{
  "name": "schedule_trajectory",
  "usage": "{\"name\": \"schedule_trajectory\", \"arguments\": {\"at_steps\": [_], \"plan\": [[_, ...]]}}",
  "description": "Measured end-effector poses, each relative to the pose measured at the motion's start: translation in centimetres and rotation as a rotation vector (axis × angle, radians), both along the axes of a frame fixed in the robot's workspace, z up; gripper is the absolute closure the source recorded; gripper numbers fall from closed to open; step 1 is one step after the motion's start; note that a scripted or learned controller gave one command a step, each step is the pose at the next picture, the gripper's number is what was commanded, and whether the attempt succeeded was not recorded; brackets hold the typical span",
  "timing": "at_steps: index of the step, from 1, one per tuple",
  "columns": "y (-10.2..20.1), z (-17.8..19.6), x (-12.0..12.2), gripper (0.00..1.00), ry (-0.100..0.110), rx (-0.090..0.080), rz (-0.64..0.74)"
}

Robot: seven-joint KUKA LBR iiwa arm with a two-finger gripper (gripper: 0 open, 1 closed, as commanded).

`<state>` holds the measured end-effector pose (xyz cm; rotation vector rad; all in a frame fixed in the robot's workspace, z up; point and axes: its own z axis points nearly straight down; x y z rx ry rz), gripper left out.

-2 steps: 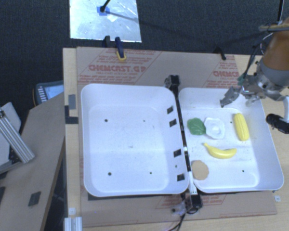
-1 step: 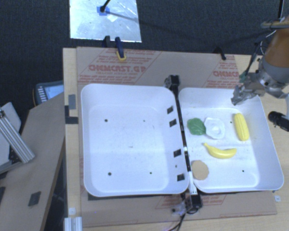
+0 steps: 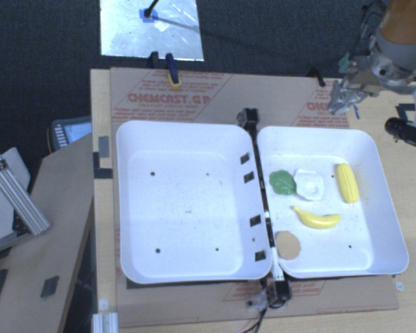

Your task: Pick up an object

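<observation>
Hanging blurred beyond the right bin (image 3: pixel 383 186), the end effector (image 3: pixel 338 104) hides its opening, so I cannot tell.

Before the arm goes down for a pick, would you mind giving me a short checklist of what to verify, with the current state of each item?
1. Objects lie in the right bin: ok. A banana, a corn cob, a green piece, a white piece and a tan disc are there.
2. Gripper above a target: not ok; it hangs over the cardboard behind the bin's far rim.
3. Fingers open: cannot tell.
4. Target stands apart from neighbours: ok for the corn cob and the tan disc; not ok for the green and white pieces, which touch.
5. Nothing carried already: ok, nothing visible at the fingertips.
</observation>
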<state>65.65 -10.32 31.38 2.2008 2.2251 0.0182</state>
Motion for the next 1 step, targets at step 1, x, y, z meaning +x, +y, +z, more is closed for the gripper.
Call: {"name": "schedule_trajectory", "arguments": {"at_steps": [1], "plan": [[6.43,-2.94,-1.75,1.00,0.017,0.003,0.000]]}}
